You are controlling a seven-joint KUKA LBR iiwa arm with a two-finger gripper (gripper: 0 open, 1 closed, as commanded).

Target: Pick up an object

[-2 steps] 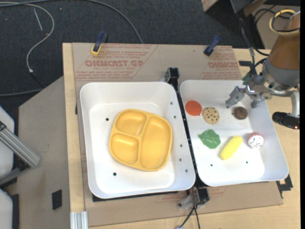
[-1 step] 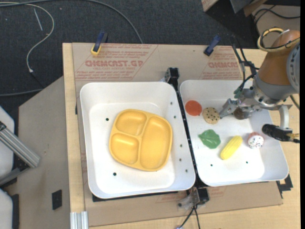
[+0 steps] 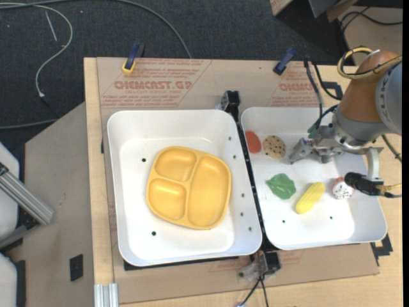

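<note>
The arm leans in from the right and its pincer (image 3: 314, 151) hangs over the upper part of the right bin (image 3: 364, 232), fingers spread apart with nothing between them. Just to its left the speckled cookie (image 3: 275, 146) lies beside an orange-red piece (image 3: 254, 142), while lower down the green leafy piece (image 3: 280, 185), the yellow corn cob (image 3: 309, 197) and a small white die (image 3: 342, 190) lie loose on the bin floor, all apart from the fingers. Over in the left bin (image 3: 128, 171) sits a yellow divided plate (image 3: 189, 187), and both bins rest on the cardboard-covered tabletop (image 3: 160, 78).
</note>
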